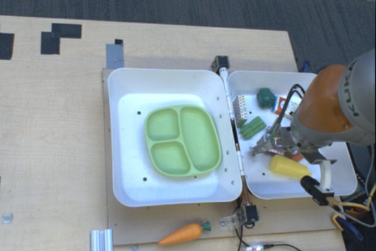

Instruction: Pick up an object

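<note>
My gripper (265, 147) hangs low over the middle of the right bin (258, 188), with the grey arm and its orange band coming in from the right. A yellow oblong toy (286, 167) lies just right of and below the gripper. Up and to the left of the gripper, and close to it, lies a light green ridged piece (252, 127). Further back in the bin are a dark green round toy (265, 97), a small striped block (239, 106) and a red and white item (286, 104), partly hidden by the arm. Nothing is visibly held.
The left bin (126, 126) holds a light green divided plate (183, 140). An orange carrot toy (183, 234) lies on the bench in front of the bins. A ridge (231, 126) separates the two bins. Black patches mark the bench's far left.
</note>
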You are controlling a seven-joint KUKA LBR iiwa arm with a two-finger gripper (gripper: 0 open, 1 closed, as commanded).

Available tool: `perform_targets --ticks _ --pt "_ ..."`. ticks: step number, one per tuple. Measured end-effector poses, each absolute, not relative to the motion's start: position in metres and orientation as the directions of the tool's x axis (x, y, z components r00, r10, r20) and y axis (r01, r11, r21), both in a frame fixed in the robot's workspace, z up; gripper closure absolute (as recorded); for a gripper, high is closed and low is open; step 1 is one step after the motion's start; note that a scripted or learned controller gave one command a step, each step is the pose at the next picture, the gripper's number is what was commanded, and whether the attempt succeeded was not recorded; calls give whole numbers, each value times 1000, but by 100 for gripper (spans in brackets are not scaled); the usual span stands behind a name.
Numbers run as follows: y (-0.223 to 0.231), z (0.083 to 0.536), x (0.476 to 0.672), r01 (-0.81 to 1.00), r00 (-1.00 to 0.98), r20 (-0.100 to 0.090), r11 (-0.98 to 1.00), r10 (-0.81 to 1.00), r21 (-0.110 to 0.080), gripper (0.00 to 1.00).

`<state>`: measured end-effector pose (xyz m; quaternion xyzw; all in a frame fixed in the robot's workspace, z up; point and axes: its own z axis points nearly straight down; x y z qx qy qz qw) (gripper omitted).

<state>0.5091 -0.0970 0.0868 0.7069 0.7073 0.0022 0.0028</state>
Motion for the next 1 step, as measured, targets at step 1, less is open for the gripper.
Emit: perform_targets --ticks 1 --pt "-97 98 511 1000 -2 -2 2 1000 14 100"
